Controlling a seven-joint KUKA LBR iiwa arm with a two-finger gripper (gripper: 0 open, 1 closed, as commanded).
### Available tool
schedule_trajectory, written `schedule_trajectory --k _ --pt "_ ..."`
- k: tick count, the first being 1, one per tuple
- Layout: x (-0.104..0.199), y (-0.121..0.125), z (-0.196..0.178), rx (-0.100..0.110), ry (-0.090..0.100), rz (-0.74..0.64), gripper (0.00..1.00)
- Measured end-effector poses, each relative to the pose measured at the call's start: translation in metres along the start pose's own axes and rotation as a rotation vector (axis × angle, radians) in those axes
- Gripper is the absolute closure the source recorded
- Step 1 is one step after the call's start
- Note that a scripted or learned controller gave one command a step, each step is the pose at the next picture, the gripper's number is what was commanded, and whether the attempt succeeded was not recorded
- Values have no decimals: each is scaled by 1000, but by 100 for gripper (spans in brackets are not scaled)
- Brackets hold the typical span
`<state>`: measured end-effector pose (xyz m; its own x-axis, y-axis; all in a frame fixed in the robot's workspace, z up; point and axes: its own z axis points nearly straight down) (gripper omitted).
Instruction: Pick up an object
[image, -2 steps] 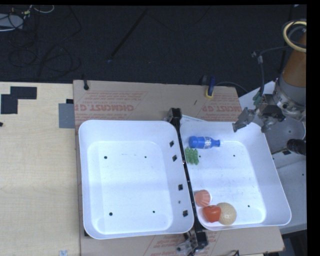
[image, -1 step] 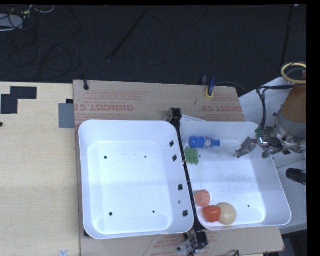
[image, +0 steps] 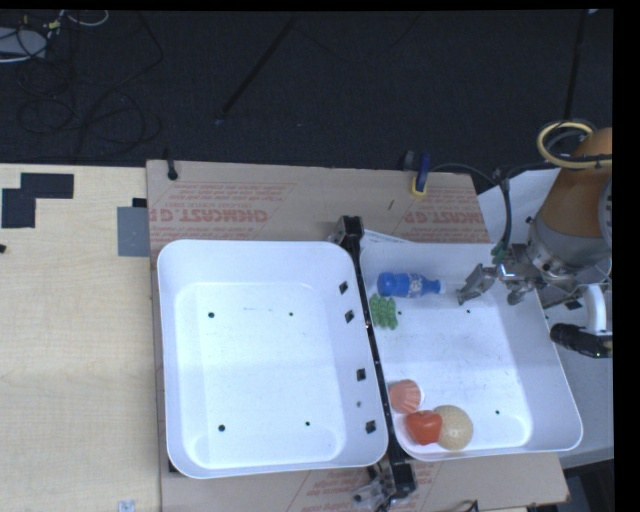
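My gripper (image: 497, 289) hangs over the right bin (image: 520, 345) near its far right wall, open, with nothing between its fingers. A blue bottle (image: 407, 285) lies on its side at the far left of that bin, well to the left of the gripper. Just below the bottle sits a small green object (image: 384, 312). At the bin's near edge a pink-orange round object (image: 404, 395), a red one (image: 424, 427) and a pale beige ball (image: 455, 427) lie clustered together.
The left bin (image: 260, 350) stands beside the right one, with a black divider (image: 362, 330) between them. The arm's orange-banded body (image: 575, 200) rises at the right edge. Cardboard (image: 300, 200) lies under both bins.
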<state>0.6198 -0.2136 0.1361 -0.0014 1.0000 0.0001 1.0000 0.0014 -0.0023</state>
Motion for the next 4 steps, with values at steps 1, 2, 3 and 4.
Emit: schedule_trajectory --k 1,2,3,4 --pt "0 -84 -79 0 1 4 0" --pt "-1 -81 -85 1 2 4 100" --pt "1 -76 -59 3 1 3 100" --pt "2 -63 3 4 2 1 100"
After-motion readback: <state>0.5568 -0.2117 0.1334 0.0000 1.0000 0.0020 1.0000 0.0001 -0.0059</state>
